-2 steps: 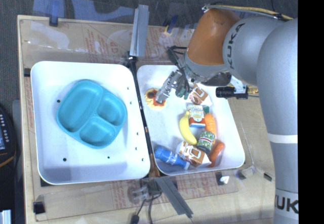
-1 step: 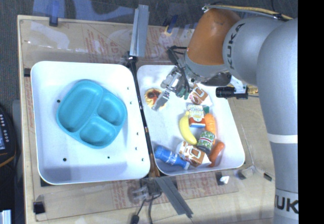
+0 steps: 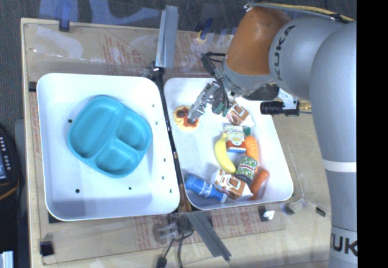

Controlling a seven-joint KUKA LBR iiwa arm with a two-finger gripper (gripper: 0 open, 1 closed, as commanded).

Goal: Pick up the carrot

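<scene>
Carrot [image 3: 251,148] in right bin [image 3: 182,167], hemmed by banana [image 3: 224,156] at 9 o'clock, cartons at 12 and 6; hand [image 3: 195,116], grip state indiscernible, over small orange-red item [image 3: 182,116] near bin's 10 o'clock, floor bare between.

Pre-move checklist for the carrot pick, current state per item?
1. Carrot located, in right bin: ok.
2. Gripper over carrot: not ok; it sits at the bin's far-left part, over a small red-yellow item.
3. Fingers open or shut: cannot tell.
4. Carrot free of neighbours: not ok; banana, cartons and a can crowd it.
5. Blue divided tray in left bin, out of the path: ok.
</scene>
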